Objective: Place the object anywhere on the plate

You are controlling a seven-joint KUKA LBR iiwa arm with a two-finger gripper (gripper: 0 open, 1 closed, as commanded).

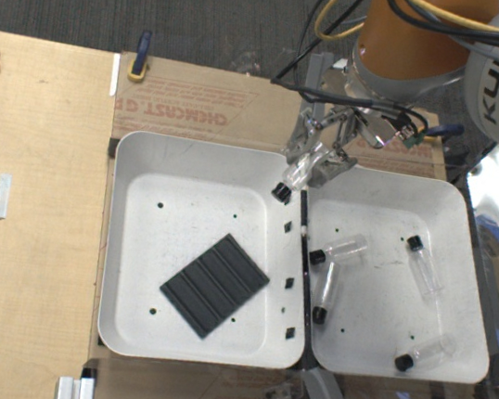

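Observation:
The plate (215,284) is a dark ribbed rectangle lying askew on the floor of the left bin (133,222). My gripper (318,161) hangs over the back end of the ridge between the two bins. A clear tube with a black cap (294,178) slants down and left from between its fingers, which are shut on it. The cap end hangs over the left bin's back right corner, well behind and to the right of the plate.
Several more clear tubes with black caps lie in the right bin (469,238): two near its left wall (339,249) (322,290), one at the right (424,269), one at the front right (427,352). Cardboard lies under the bins. A wooden bench top lies to the left.

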